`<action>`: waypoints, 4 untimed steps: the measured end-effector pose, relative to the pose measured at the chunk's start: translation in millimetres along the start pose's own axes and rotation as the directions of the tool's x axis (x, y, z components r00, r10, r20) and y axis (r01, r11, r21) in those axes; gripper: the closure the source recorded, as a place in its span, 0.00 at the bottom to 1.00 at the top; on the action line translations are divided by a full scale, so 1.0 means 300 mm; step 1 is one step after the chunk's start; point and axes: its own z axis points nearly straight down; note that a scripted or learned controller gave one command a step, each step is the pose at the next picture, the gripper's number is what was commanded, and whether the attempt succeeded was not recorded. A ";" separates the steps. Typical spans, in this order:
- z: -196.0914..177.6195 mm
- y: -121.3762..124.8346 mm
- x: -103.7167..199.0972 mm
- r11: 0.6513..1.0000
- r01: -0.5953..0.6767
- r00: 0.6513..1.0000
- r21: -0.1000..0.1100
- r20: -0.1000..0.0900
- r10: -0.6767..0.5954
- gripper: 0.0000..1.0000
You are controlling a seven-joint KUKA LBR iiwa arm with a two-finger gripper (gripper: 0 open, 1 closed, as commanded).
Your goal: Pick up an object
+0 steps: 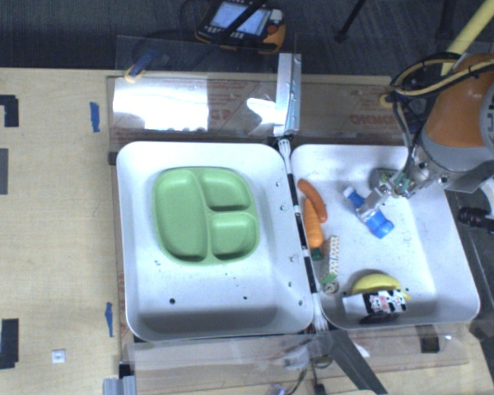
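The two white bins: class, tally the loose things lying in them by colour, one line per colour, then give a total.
Green: 1, the divided plate
Orange: 1, the carrot
Blue: 1, the blue object by the gripper
Yellow: 1, the banana
Black and white: 1, the small toy
White: 1, the dotted strip
Total: 6

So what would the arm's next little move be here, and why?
Probably a short drop straight down onto the blue object. The tool sits right at its upper end in the right bin, and nothing is visibly held yet. The carrot and banana lie farther off, so the blue piece looks like the nearest target.
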 end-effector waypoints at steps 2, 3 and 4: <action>0.068 -0.110 -0.065 0.951 -0.309 0.951 -0.026 0.002 0.309 0.00; 0.052 -0.119 -0.069 0.951 -0.309 0.951 -0.019 0.007 0.309 1.00; 0.033 -0.120 -0.067 0.951 -0.308 0.951 -0.015 0.005 0.309 1.00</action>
